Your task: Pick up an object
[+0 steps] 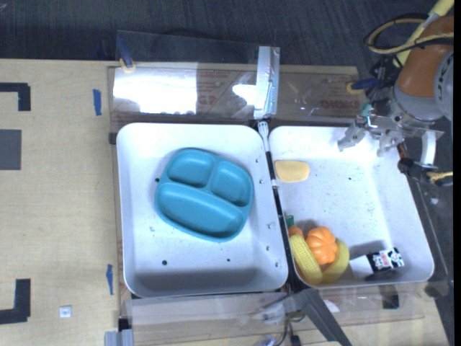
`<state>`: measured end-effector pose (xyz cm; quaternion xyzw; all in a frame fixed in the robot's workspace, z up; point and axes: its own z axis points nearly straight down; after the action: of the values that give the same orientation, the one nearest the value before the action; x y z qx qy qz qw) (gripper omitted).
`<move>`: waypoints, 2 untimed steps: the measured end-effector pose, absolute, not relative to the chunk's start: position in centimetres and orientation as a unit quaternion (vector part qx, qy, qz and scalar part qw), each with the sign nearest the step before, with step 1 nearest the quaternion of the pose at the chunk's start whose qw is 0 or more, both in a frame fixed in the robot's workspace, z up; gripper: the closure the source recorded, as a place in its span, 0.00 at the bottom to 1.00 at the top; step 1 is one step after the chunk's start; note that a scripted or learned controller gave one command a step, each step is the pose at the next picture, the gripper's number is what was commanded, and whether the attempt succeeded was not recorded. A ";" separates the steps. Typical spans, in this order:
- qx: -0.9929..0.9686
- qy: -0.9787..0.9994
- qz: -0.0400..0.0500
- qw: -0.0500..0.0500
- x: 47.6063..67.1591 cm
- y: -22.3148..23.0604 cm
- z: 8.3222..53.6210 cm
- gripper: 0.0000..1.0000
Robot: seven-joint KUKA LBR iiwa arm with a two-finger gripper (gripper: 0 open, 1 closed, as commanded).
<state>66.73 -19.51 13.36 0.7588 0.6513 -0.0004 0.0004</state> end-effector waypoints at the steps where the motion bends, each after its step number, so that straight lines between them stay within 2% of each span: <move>1: 0.757 0.653 0.001 0.004 67.0 -19.3 14.6 1.00; 2: 0.698 0.716 0.002 0.005 66.3 -20.2 27.1 1.00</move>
<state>66.32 -20.17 27.14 0.6980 0.7161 0.0022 0.0054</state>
